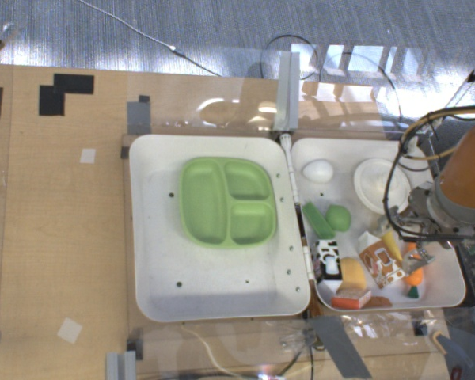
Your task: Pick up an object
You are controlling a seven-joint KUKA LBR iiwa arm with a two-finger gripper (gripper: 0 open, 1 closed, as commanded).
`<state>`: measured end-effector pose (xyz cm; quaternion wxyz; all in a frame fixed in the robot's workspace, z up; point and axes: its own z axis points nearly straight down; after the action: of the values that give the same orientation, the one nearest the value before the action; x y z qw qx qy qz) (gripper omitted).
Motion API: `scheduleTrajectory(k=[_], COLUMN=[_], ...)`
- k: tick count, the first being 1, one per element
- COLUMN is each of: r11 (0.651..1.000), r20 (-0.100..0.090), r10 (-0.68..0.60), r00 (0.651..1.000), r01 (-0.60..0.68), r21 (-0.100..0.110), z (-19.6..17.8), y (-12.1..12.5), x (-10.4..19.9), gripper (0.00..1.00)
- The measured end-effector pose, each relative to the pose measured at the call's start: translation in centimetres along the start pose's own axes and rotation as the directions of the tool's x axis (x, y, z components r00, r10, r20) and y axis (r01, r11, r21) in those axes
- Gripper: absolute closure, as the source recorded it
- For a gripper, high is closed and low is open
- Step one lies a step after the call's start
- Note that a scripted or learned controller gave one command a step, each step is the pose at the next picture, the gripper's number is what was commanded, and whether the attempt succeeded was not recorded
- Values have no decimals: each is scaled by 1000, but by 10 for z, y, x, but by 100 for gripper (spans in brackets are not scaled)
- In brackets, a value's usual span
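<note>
- Wooden bench [55, 236] is carrying two shallow white bins side by side, with grey ribbed flooring showing beyond its far edge; cables are trailing across that flooring.
- Left bin [158, 291] is holding a green divided plate [227, 202] lying flat near its middle; nothing is lying on the plate.
- Right bin [451, 295] is holding the clutter: a white egg-like ball [318, 170] and a white round dish [376, 182] toward its far edge; a green cylinder [317, 221] with a green ball [338, 217] just beside it near the middle; a yellow block [353, 273], a printed orange packet [381, 263] and a carrot-like piece [412, 276] crowding its near edge.
- Arm [467, 182], with its orange band, is hanging over the right bin's right edge; the gripper [416, 240] is sitting low among the near-edge items, though whether it is open or closed I cannot tell.
- Judging progress: nothing is visibly lifted; every object seems to be resting in the bin, so grasp and lift are both remaining.
</note>
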<state>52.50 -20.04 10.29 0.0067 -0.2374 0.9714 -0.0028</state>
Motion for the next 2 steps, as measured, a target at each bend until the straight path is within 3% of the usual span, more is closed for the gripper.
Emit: scheduleTrajectory(k=[1,2], r11=[978,953], r20=[5,8], r10=[-208,-302], r00=[978,953], r01=[208,302], r21=[10,15], z=[10,9], y=[30,63], x=[7,-8], gripper=[0,0])
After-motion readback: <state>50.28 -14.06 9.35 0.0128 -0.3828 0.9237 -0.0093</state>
